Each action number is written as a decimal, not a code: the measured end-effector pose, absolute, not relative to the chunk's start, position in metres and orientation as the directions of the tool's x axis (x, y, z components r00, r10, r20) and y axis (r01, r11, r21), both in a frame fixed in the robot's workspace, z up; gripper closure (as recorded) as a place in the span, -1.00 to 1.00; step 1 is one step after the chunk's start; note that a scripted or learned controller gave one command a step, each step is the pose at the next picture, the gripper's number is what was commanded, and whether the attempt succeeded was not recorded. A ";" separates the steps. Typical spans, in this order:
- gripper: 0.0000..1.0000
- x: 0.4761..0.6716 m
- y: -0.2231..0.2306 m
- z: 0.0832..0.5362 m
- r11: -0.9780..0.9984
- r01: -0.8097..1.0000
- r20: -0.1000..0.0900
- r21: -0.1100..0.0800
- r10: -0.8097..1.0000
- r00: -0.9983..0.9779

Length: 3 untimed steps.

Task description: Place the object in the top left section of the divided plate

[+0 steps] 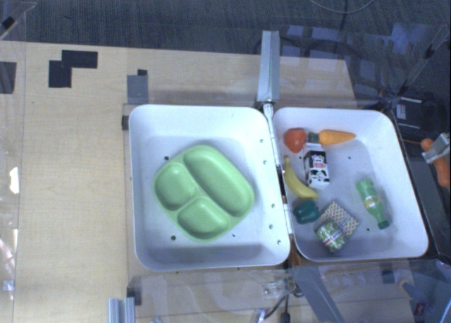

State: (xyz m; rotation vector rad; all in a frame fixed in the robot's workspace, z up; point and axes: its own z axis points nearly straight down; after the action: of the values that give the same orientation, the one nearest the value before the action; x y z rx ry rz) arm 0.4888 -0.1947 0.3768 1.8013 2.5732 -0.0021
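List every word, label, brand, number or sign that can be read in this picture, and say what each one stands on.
None can be read.
White carton with black patches in the right bin: any print is too blurred to read.
Green bottle: its label band is too small to read.
Checkered packet: pattern only, any lettering is too blurred to tell.
Black patches on the bench: plain shapes, no characters.
Green divided plate in the left bin: no marking visible.

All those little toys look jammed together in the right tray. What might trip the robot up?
The yellow toy banana lies against the bin wall, touching the dark green toy pepper, so fingers may catch both or neither. The green three-section plate sits turned at an angle, so its top left section is easy to mistake.
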 end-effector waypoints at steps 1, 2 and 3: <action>1.00 0.528 -0.206 0.433 0.077 0.997 -0.003 0.003 0.997 -0.077; 1.00 0.544 -0.151 0.401 -0.120 0.993 -0.001 -0.002 0.993 0.120; 1.00 0.525 -0.191 0.143 -0.264 0.964 0.000 -0.006 0.964 0.264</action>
State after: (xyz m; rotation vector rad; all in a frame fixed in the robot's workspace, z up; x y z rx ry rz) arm 0.5254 -0.1908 0.1429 2.5018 1.9082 -0.0049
